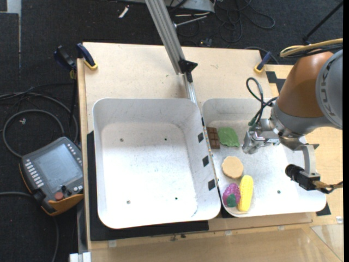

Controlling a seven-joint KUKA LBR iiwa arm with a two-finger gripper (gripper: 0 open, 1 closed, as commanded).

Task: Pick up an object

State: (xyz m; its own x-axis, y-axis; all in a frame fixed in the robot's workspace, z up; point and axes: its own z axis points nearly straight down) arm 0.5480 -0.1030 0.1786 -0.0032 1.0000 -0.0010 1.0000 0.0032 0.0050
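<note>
End effector [256, 142] over right bin [283, 203], frame right.
You cannot tell its grip state; the biscuit [233, 167] and corn [246, 192] lie clustered lower left, within reach.

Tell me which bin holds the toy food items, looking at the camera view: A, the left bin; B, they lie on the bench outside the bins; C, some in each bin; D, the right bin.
D: the yellow corn, the round tan cookie, the green leaf and the brown chocolate bar all lie inside the right bin, along its left side.
</note>
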